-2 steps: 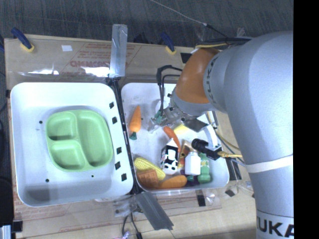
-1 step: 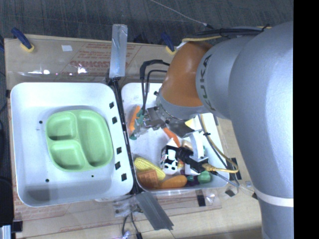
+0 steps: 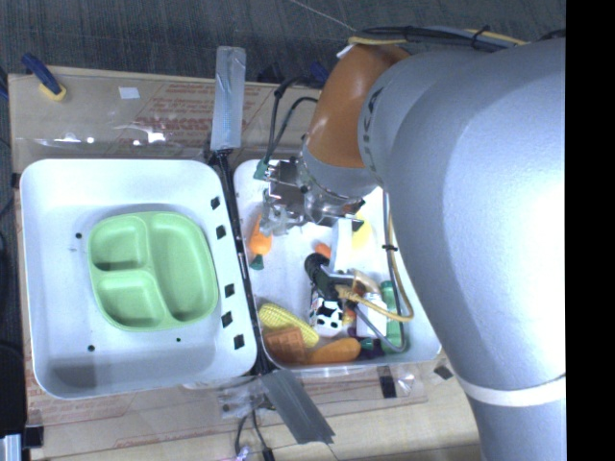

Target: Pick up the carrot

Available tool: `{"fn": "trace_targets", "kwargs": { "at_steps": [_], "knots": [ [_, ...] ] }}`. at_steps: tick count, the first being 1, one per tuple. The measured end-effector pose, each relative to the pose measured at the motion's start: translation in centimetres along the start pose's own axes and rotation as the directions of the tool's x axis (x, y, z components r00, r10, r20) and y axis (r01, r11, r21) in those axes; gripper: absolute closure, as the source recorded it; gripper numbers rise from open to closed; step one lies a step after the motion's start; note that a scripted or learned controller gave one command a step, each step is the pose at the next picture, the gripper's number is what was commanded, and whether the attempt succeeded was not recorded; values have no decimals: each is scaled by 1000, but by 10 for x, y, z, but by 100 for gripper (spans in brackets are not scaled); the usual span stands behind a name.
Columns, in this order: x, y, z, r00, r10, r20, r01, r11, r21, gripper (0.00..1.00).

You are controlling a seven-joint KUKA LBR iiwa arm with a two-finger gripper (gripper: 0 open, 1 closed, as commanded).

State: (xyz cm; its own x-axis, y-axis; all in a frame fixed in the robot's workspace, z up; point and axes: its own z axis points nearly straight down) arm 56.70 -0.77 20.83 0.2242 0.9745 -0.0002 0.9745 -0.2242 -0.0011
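Much of the right bin [image 3: 252, 176] is covered by the arm [image 3: 461, 161]; the carrot [image 3: 259, 241] is partly hidden beneath the jaws.

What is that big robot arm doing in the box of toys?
The grey arm is reaching into the right bin, which holds toy food. Its gripper is down right by a small orange carrot near the bin's left wall. Whether it has grabbed the carrot is hard to see from here. More toys, like a yellow corn cob, lie piled nearby. The left bin holds a green divided plate.
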Motion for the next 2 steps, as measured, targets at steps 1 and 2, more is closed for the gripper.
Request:
{"fn": "trace_targets", "kwargs": {
  "at_steps": [1, 2],
  "knots": [
    [-33, -75, 17, 909, -417, -1, 417, 909, 5, 100],
    [-32, -74, 7, 907, -421, -2, 421, 907, 6, 100]
  ]
}}
